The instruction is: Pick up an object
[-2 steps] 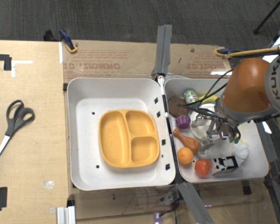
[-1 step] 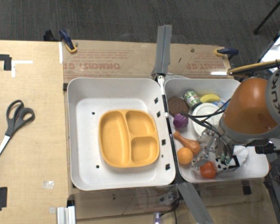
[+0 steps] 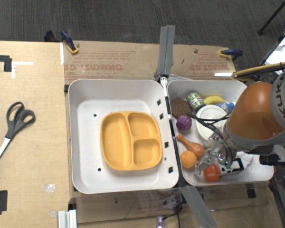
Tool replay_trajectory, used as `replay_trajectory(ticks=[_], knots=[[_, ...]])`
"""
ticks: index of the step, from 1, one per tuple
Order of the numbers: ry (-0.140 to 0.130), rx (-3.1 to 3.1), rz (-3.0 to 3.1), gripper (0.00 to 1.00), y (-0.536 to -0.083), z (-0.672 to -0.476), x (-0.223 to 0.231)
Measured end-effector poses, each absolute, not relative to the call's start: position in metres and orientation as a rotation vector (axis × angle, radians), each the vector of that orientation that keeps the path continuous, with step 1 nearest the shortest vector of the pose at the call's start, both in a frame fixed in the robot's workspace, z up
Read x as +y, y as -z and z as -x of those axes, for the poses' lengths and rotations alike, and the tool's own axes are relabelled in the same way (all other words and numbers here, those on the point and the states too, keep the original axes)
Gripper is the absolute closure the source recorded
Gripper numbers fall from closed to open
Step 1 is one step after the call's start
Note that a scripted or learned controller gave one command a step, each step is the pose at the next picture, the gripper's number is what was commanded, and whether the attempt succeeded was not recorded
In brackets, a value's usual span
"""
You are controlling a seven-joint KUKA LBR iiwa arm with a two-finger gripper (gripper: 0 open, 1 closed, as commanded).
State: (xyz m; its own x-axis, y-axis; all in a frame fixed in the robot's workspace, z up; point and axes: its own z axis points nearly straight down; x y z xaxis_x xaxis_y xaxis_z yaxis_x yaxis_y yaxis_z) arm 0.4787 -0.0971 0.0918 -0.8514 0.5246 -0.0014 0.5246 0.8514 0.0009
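Arm: grey body with orange band [image 3: 254, 113], nearest the lens, enters from 3 o'clock and overhangs the right bin [image 3: 261, 174].
Hand: hand [image 3: 218, 163] is low at the 6 o'clock end of the right bin, amid dark cabling. Opening: cannot tell; the wrist and cables hide the tips. Nothing is visibly clasped.
Likely target: red tomato-like object [image 3: 211, 173] sits just beside the hand, at its 7 o'clock, on the bin floor near the front wall. Contact between the two cannot be confirmed.
Handling judgement: it looks like a small, light, smooth, rounded plastic toy. Probably stiff but slippery; it may roll away under a glancing touch. Best hold is across its widest middle, squarely from above.
Neighbours: orange ball [image 3: 188, 159] lies at 9 o'clock of the red item, close by; an orange drumstick shape [image 3: 190, 145] lies just beyond it. Purple object [image 3: 183, 123], brown round object [image 3: 181, 107], green can [image 3: 195, 99], yellow banana [image 3: 213, 99] and white plate [image 3: 210, 118] occupy the 12 o'clock half.
Left bin: left bin [image 3: 80, 141] holds a yellow divided tray [image 3: 131, 140].
Surface: scissors [image 3: 13, 122] lie at far 9 o'clock on the surface [image 3: 28, 175].
Task status: pick not yet accomplished, by judgement.
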Motion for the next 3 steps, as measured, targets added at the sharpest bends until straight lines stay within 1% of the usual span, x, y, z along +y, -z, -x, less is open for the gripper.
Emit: replay_trajectory(ticks=[1, 2, 3], knots=[[0.000, 2.996, -0.933, 0.00, -0.093, -0.533, -0.094], [0.001, 2.995, -0.928, 1.00, -0.103, -0.533, -0.094], [0.001, 2.960, -1.044, 1.00, -0.199, -0.601, -0.049]])
